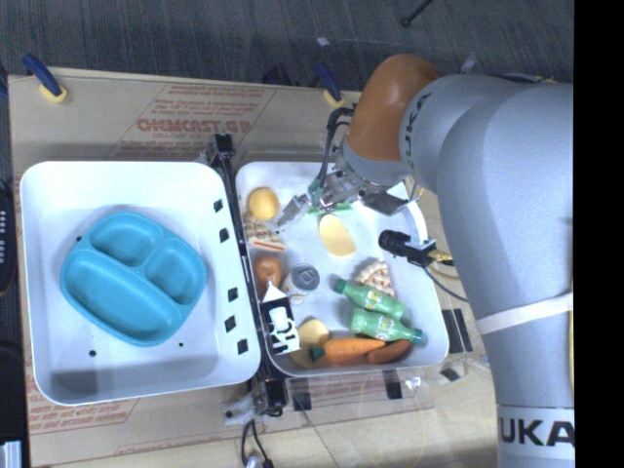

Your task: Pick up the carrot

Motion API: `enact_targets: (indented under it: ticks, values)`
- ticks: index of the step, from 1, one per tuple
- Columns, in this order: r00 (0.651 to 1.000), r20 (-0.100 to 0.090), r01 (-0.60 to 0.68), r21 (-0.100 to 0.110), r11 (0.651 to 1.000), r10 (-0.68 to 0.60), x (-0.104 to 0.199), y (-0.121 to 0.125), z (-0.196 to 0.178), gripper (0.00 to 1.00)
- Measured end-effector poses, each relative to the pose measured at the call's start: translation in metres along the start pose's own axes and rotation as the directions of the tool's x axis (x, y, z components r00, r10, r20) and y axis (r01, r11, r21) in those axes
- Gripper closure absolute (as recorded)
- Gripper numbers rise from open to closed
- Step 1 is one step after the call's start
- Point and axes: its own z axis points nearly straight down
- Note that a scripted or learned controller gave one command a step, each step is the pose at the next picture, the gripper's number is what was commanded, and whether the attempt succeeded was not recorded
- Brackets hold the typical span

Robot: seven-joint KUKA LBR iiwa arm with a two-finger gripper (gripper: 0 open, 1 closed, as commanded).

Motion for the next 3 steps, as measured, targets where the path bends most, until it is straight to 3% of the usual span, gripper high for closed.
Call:
enact_targets:
  ticks: [1,2,3]
  values:
    - [1.000,0.008,-0.030,-0.015,0.999,0.030,0.043,0.024,-0.107,0.00]
    - [0.994,0.002,-0.109,0.002,0.994,0.109,0.022,-0.033,-0.016,0.00]
    - [0.953,0.010,0.303,-0.003,0.953,-0.303,-0.019,-0.037,-0.056,0.00]
